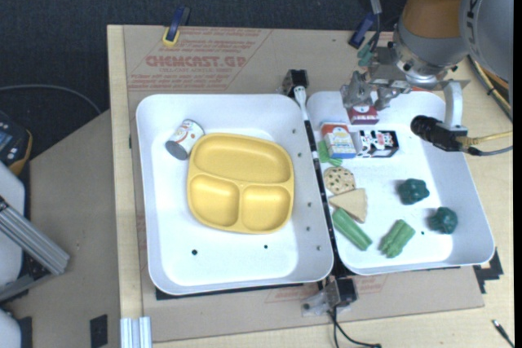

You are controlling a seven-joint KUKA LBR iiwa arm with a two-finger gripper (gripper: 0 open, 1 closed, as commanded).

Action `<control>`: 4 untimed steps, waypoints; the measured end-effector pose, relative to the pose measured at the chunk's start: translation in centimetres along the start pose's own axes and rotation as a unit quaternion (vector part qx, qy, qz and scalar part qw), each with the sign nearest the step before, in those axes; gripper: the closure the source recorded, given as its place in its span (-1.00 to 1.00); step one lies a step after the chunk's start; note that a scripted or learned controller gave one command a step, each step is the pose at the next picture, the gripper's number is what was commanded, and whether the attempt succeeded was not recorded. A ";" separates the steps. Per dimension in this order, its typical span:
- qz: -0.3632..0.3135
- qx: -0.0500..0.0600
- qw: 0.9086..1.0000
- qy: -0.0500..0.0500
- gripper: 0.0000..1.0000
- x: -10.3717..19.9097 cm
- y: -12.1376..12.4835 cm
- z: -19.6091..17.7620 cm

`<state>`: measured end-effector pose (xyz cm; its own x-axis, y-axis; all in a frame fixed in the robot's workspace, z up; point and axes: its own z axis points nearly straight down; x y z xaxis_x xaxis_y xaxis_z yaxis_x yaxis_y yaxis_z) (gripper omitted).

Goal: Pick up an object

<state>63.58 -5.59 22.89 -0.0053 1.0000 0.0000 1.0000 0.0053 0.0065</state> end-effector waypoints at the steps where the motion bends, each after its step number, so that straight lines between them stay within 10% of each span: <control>1: 0.001 0.002 1.000 0.000 1.00 2.8 1.9 1.5; 4: 0.003 0.004 1.000 0.000 1.00 1.5 2.3 0.9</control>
<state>65.84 -4.11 21.99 0.0015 1.0000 -0.0007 1.0000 -0.0016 -0.0022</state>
